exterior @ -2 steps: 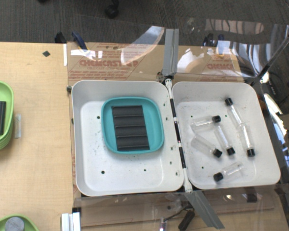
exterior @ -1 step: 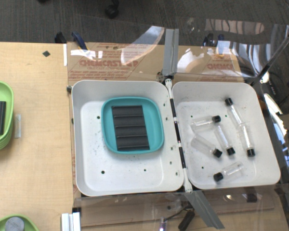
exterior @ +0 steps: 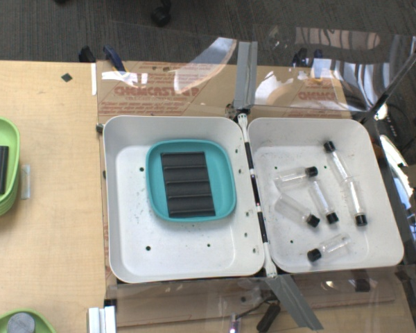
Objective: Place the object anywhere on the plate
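Two shallow white bins sit side by side on the wooden worktop [exterior: 48, 255]. In the left bin [exterior: 125, 248] lies the plate [exterior: 156, 186], a teal square dish with rounded corners and a raised rim, probably smooth plastic. At its centre rests a dark ribbed insert [exterior: 187, 183] made of several black ridges running from 9 to 3 o'clock.

The right bin [exterior: 374, 248] holds the objects: a handful of clear tubes with black caps, scattered loosely. One long tube [exterior: 338, 162] lies toward 1 o'clock in that bin, another tube [exterior: 354, 202] toward 3 o'clock, a short one [exterior: 295, 177] near the centre, and a last one [exterior: 328, 248] toward 6 o'clock. They look like thin transparent plastic, round and slippery, so I judge that they would roll easily under a touch.

No tube is on the plate, so the task appears to be at its very beginning, with the pick not yet done. I cannot tell the state of the end effector. The next move, in my judgement, calls for choosing one tube that lies apart from the others, closing across its narrow body, and carrying it over the divider between the bins toward 9 o'clock.

At the left edge of the worktop a green tray [exterior: 3, 200] stands, apart from the task.
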`<state>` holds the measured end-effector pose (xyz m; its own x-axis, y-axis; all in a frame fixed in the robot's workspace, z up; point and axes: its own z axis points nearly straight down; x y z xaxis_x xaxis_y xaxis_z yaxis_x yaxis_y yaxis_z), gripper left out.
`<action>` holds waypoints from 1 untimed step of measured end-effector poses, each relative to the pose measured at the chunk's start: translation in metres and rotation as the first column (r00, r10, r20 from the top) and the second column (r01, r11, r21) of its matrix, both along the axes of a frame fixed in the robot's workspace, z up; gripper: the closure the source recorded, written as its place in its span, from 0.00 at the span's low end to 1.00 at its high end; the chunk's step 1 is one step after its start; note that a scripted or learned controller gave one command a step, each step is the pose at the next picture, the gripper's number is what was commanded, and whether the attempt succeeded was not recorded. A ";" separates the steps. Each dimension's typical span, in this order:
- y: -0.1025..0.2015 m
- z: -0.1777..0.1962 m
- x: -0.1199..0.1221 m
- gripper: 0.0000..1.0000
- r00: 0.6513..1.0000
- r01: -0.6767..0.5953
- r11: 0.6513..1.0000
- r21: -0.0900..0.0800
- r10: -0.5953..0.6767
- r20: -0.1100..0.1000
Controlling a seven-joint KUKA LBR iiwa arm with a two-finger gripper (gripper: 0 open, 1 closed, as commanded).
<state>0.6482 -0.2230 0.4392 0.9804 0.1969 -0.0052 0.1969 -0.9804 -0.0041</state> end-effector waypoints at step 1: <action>0.000 0.001 0.002 0.00 1.000 -0.003 1.000 -0.002 0.003 0.002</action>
